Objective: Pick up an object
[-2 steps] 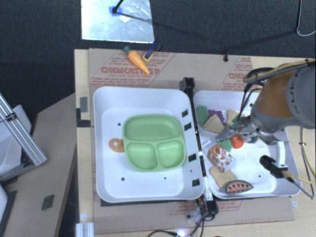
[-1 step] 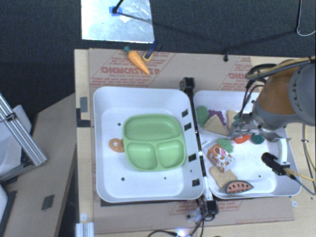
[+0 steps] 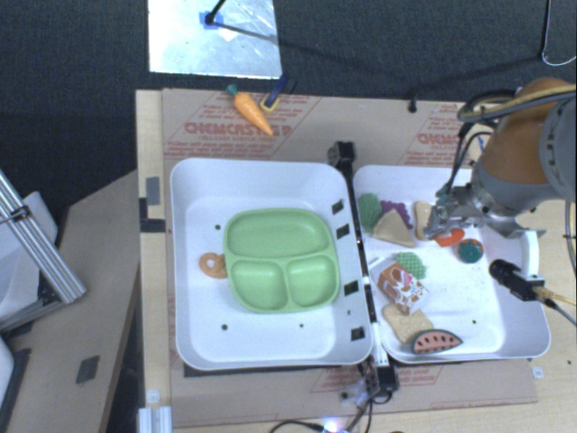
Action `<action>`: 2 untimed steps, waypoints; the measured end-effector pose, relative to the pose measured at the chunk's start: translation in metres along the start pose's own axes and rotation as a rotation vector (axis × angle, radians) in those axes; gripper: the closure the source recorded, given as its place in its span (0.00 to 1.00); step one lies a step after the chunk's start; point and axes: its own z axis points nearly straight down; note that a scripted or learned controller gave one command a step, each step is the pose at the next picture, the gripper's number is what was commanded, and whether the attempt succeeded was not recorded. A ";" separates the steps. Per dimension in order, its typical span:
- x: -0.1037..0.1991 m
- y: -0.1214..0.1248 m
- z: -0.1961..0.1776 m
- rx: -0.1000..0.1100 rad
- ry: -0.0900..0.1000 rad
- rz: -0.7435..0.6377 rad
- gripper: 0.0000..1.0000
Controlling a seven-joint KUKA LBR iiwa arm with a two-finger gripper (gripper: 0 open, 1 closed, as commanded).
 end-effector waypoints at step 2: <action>0.004 0.000 -0.074 0.003 0.001 0.000 1.00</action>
